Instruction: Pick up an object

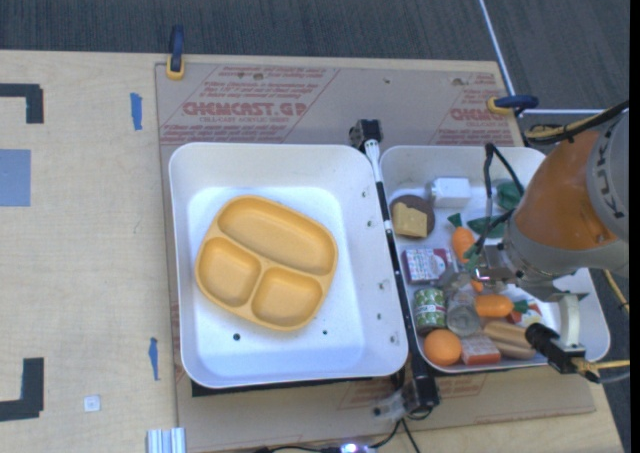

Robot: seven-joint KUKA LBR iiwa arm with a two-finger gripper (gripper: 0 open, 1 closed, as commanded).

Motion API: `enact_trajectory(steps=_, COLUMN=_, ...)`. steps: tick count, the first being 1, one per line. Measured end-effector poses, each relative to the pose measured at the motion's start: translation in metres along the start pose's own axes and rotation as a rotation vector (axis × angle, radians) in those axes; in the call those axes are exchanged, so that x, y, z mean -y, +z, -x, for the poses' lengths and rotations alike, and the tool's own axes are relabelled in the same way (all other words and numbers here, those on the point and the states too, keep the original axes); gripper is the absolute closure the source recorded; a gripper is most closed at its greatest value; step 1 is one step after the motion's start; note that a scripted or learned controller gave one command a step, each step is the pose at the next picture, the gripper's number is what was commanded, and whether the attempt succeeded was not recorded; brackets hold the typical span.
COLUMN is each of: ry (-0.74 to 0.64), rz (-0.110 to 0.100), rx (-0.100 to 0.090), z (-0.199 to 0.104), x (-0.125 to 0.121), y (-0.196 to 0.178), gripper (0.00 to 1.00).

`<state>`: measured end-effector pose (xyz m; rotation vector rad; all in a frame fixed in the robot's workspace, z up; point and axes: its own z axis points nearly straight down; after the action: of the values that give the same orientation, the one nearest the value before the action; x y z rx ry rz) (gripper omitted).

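My gripper (472, 281) hangs low over the middle of the right bin (596, 333), among the toy foods. Right around it lie a small carrot (461, 240), a pink-and-white packet (424, 264), a green can (429, 307) and an orange sausage-like piece (493, 306). Nothing can be seen held. The grey and orange wrist (560, 211) hides the bin's right half.
Also in the right bin are a white block (451, 189), a brown-edged cheese wedge (410, 218), an orange fruit (442, 347) and a hot dog (508, 338). The left bin (190, 271) holds a yellow three-part plate (266, 260).
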<state>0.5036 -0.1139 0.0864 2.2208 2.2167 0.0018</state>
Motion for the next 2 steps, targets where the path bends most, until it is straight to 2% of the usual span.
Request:
enact_trajectory(steps=1, ry=0.000, rz=0.005, rx=0.001, z=0.000, x=-0.001, y=-0.011, gripper=1.00)
enact_trajectory(steps=2, ry=-0.003, rz=-0.001, rx=-0.002, z=-0.052, x=0.023, y=-0.099, gripper=1.00)
